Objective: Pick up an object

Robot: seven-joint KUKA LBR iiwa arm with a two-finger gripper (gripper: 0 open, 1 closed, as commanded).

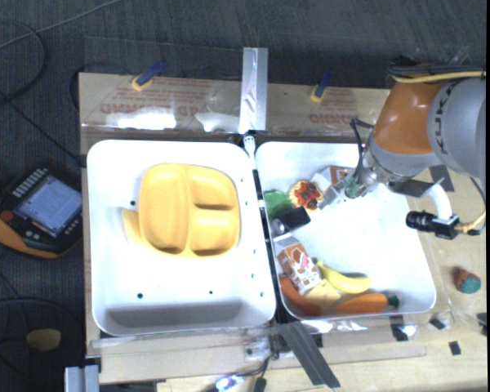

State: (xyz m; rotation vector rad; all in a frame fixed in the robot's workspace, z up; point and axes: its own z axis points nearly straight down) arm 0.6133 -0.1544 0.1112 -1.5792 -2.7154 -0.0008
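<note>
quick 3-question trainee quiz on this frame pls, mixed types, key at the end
1. True or false: the yellow divided tray lies in the left bin.
2. Which item lies on top of the carrot in the right bin? A) banana B) green block C) small carton
3. Fill in: the gripper hangs over the ____ bin.

Key:
1. True.
2. A: the banana lies across the carrot.
3. Right, near its far edge.
</note>
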